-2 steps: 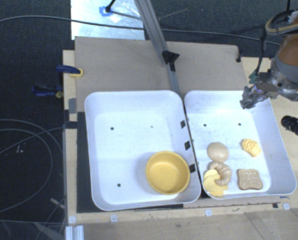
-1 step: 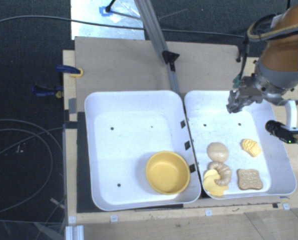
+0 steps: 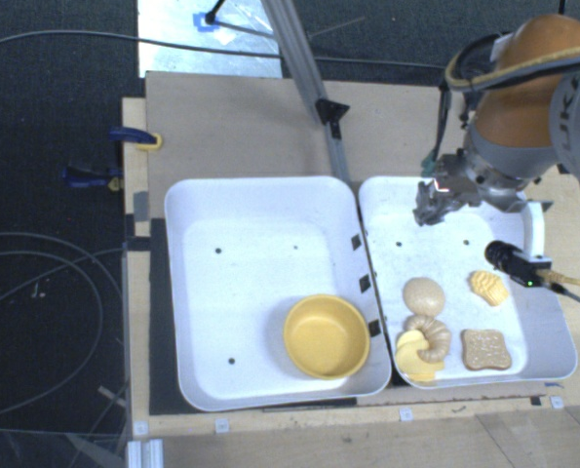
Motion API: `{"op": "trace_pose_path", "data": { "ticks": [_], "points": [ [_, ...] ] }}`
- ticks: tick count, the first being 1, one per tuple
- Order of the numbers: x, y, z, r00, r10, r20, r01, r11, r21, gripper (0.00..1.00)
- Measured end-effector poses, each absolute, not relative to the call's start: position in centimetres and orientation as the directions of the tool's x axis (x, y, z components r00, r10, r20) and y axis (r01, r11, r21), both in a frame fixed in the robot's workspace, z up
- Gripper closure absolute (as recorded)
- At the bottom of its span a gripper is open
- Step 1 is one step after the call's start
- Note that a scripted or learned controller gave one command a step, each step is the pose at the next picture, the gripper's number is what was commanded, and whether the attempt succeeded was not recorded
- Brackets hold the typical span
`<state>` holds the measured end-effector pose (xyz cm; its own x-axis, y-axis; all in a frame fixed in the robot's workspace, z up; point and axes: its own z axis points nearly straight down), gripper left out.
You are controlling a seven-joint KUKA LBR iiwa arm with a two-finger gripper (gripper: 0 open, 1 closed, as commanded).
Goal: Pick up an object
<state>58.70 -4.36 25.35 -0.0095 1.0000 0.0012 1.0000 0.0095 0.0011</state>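
The dark metal gripper (image 3: 433, 203) hangs over the right bin's (image 3: 397, 208) far end (fingers' spacing unclear). Near it lie a smooth egg (image 3: 423, 293), curled croissant (image 3: 428, 336), and flat toast (image 3: 485, 349). A round yellow bowl (image 3: 326, 335) sits left.

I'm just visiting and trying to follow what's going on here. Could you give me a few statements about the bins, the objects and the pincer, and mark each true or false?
1. The yellow bowl sits in the left bin. True.
2. The pincer is over the left bin. False: it is over the right bin.
3. The toast slice lies in the right bin. True.
4. The pincer grips the egg-shaped piece. False: that piece lies on the bin floor, apart from it.
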Motion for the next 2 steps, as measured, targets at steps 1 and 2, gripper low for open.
{"op": "trace_pose_path", "data": {
  "ticks": [1,2],
  "points": [
    [57.3,0.8,24.4,-0.010,1.000,0.002,1.000,0.010,0.000,1.00],
    [56.8,6.5,23.1,-0.011,1.000,0.002,1.000,0.011,0.000,1.00]
  ]
}}
